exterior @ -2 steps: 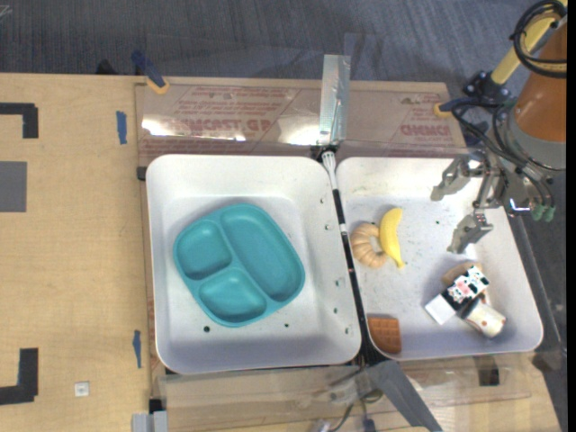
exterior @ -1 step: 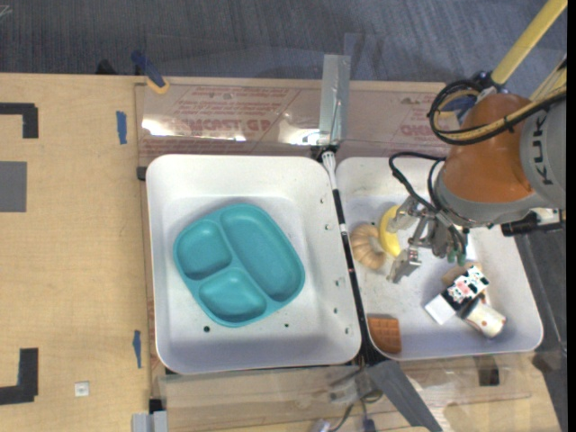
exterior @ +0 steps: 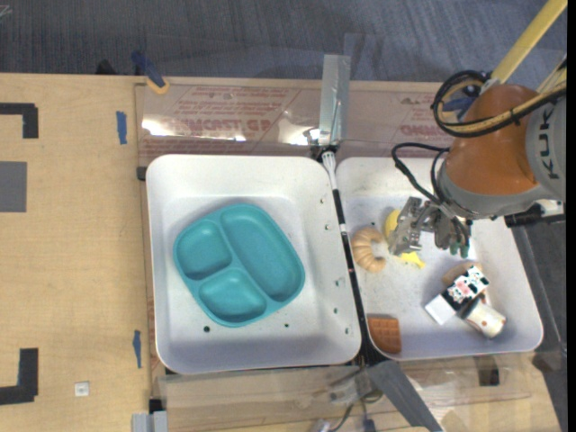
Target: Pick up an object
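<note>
Pincer low in the right bin, over a yellow banana-like toy; whether clenched or released, cannot tell. Toy lies just right of a croissant toy. Probably light, rigid, smooth plastic; grip across its narrow middle.
</note>
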Controlling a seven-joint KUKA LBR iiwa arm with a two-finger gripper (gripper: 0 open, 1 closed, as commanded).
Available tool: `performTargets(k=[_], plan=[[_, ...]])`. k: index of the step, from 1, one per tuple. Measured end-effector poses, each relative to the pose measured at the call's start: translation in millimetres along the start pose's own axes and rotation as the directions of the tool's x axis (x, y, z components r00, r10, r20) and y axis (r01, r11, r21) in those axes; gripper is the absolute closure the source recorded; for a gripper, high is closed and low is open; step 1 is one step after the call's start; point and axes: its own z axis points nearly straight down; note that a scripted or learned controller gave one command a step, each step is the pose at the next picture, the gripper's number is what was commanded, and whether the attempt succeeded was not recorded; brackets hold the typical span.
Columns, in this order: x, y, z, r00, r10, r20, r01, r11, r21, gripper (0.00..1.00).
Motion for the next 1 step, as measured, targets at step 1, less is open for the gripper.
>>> performTargets(k=[1], plan=[[29.4,128.2,-62.4,0.990,0.135,-0.038,-0.135,0.991,0.003,1.00]])
